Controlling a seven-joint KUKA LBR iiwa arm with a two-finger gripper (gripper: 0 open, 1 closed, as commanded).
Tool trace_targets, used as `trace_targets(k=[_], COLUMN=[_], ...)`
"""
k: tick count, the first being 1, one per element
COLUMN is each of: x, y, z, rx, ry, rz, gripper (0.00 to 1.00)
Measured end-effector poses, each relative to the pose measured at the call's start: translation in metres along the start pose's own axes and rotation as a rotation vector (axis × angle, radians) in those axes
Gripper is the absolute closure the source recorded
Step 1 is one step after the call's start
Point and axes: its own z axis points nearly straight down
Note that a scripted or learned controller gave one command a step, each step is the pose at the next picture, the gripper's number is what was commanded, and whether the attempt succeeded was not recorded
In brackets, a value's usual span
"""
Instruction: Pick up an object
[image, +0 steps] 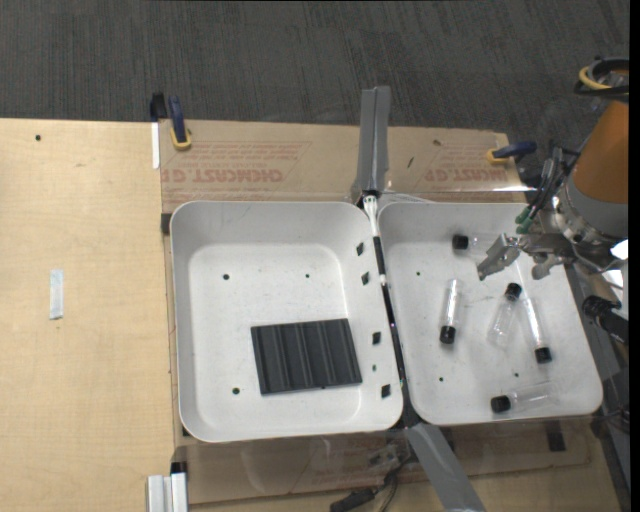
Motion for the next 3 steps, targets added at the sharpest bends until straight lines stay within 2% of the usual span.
trace_targets(k=[1,2,3], x=[0.005,-0.031,-0.063], y=[-0.01,0.026,0.036], z=[0.126,0.129,0.129], rx=[-0.001,-0.004,-0.001], ry=[0.0,-0.001,0.027], rz=[-0.036,-0.181,-0.247], gripper=[0.0,0.0,0.0])
